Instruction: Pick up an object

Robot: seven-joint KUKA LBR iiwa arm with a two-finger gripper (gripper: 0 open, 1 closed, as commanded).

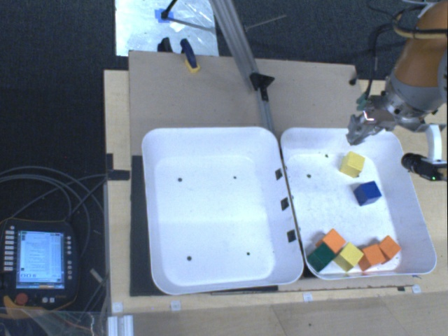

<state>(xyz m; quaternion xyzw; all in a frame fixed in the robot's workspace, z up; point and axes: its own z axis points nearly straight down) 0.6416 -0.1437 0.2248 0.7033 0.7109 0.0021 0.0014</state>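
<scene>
The right bin (413, 208) holds several small cubes. A yellow cube (353, 164) lies near its far edge, and a blue cube (367, 192) sits just below it. Along the near edge cluster an orange cube (334, 241), a green cube (320, 257), a second yellow cube (348, 257) and two more orange cubes (381, 251). My gripper (360, 131) hangs over the bin's far rim, just above and right of the upper yellow cube. Nothing shows between its fingers.
The left bin (210, 208) stands beside the right one, with black clips along their shared wall. A grey pole (238, 37) slants across the back of the bench. A teach pendant (35, 261) lies at the lower left.
</scene>
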